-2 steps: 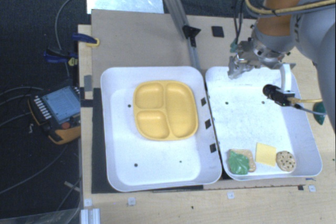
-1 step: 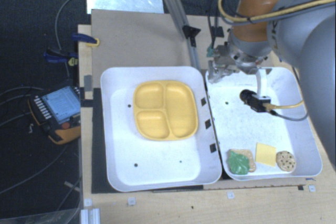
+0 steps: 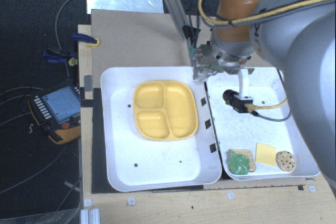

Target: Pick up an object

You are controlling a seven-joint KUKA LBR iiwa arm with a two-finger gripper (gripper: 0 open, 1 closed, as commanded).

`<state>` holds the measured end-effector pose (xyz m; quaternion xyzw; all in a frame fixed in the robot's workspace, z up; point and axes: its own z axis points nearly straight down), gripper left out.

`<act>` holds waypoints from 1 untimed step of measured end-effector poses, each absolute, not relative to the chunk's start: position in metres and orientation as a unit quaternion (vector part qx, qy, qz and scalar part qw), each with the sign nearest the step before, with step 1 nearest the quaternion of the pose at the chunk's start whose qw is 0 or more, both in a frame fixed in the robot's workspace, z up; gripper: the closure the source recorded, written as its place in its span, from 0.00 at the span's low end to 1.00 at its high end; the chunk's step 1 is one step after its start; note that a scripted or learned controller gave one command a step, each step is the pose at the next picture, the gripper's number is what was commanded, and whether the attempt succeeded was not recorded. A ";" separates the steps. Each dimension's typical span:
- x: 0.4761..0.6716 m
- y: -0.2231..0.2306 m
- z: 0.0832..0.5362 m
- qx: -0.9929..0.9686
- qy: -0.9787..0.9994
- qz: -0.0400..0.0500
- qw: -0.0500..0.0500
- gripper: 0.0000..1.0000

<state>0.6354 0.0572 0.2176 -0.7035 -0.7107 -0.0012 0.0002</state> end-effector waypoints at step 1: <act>0.615 0.104 0.224 -0.703 -0.711 -0.001 0.001 1.00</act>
